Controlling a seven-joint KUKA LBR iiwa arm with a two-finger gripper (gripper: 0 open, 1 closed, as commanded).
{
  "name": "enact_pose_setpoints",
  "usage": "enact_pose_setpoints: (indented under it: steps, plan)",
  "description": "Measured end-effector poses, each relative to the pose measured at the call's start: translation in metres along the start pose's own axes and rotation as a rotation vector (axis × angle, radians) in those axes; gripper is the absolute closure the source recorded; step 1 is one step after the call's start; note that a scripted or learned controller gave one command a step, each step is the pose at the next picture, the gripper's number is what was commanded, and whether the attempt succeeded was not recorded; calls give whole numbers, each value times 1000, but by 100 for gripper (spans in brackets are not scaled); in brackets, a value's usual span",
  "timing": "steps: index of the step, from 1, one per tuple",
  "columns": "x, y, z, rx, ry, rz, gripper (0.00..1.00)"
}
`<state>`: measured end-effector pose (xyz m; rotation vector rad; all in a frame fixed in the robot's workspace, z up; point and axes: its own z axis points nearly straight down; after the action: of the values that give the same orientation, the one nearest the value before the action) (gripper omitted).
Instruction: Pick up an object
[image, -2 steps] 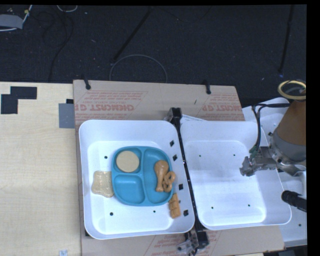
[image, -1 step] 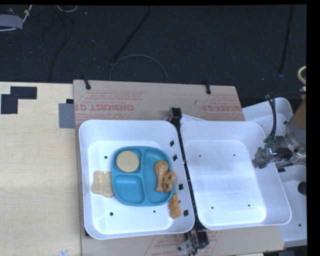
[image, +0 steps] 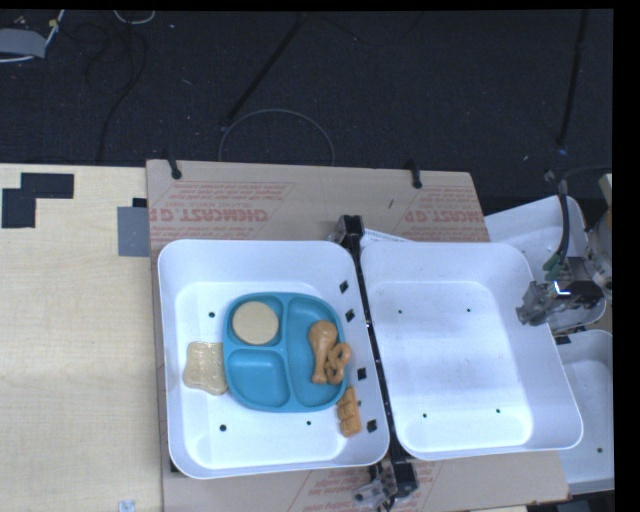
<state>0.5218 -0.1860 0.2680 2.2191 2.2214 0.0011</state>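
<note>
In the left bin (image: 185, 270) lies a blue divided plate (image: 262, 382). A round tan disc (image: 254, 322) sits in its upper left compartment. A brown twisted pretzel-like piece (image: 327, 351) lies in its right compartment. A pale bread-like piece (image: 205, 367) rests on the bin floor against the plate's left edge. A small brown chunk (image: 348, 411) lies just off the plate's lower right corner. My gripper (image: 548, 302) hangs at the right rim of the right bin (image: 450, 350), far from all these objects, with nothing seen in it.
A black divider with clips (image: 366, 340) runs between the two bins. Both bins rest on a cardboard sheet (image: 300, 205) on the wooden bench. White gear and cables (image: 575, 240) crowd the space right of the right bin.
</note>
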Motion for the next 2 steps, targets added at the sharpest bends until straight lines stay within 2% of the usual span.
enact_pose_setpoints:
  steps: [1,2]
  plan:
    - [46,10,14,5,3,-3,100]
    - [107,14,24,6,4,-4,100]
